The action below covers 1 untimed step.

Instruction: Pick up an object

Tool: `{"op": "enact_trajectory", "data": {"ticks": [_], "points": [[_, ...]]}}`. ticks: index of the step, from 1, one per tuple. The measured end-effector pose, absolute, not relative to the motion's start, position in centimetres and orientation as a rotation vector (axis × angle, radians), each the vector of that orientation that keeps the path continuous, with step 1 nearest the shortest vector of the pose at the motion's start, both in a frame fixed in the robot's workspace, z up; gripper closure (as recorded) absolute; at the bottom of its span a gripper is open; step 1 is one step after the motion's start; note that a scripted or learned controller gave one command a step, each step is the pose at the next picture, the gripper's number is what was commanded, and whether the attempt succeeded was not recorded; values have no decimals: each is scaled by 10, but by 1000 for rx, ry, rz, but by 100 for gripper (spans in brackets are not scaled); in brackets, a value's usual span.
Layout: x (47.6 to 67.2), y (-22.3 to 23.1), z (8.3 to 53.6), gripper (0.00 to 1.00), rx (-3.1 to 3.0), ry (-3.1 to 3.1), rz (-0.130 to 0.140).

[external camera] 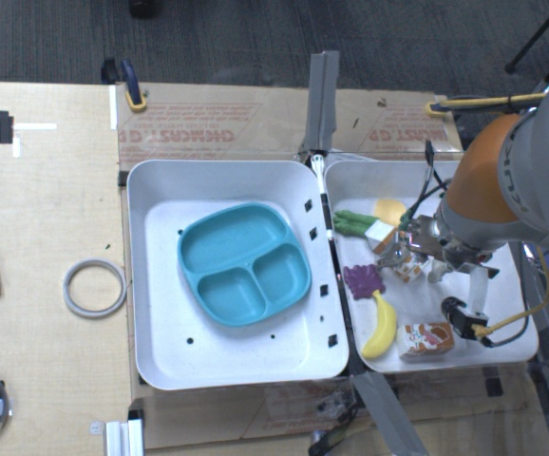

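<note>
Bench [47,207] carries two white bins side by side. Left bin [151,255] has a blue divided plate [244,262] lying flat in its middle. Right bin [512,345] has the grey arm [531,160] with orange band reaching in from the right, pincer [400,245] low over the toys near the bin's centre; pincer state cannot be told. Just beside the pincer: purple grapes [362,279], green vegetable [353,221], yellow piece [389,210]. Banana [381,325] lies near the front, small snack packet [426,338] beside it. Tape ring [95,287] on bench, well left of bins
</note>
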<state>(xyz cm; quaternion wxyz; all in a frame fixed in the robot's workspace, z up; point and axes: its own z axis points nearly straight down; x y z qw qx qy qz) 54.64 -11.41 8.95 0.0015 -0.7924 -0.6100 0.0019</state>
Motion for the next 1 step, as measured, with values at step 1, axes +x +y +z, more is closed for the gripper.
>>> {"op": "enact_trajectory", "data": {"ticks": [1], "points": [[546, -115, 96, 100, -2482, -1916, 14]]}}
